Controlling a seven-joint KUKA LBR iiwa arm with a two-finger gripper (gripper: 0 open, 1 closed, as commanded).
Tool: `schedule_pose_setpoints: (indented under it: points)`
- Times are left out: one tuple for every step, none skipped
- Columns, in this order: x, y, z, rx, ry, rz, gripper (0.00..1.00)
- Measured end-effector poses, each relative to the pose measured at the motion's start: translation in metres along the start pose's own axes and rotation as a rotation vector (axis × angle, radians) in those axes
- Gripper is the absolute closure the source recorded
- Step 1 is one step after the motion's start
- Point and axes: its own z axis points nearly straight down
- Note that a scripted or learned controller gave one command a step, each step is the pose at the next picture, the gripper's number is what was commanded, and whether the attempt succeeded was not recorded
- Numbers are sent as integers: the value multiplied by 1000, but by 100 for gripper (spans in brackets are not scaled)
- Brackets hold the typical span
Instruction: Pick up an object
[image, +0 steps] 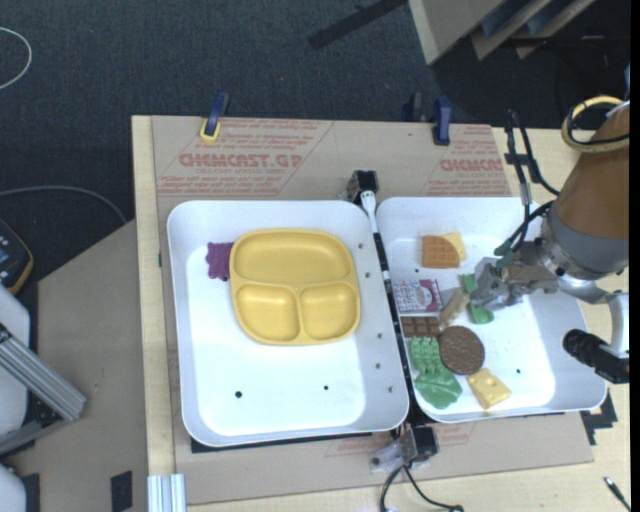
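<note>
While the gripper (487, 290) hovers over the right bin (530, 375), its finger state cannot be determined. One ridged brown disc (461, 350), one holed yellow wedge (489, 388) and one waffle square (439, 251) lie there; one smooth three-compartment yellow tray (295, 284) occupies the left bin (270, 400).

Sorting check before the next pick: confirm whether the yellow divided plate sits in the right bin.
No, the yellow divided plate lies in the left bin, beside a purple item.
</note>
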Motion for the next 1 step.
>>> schedule_pose_setpoints:
  points:
    - [56, 0, -18, -6, -1, -1, 100]
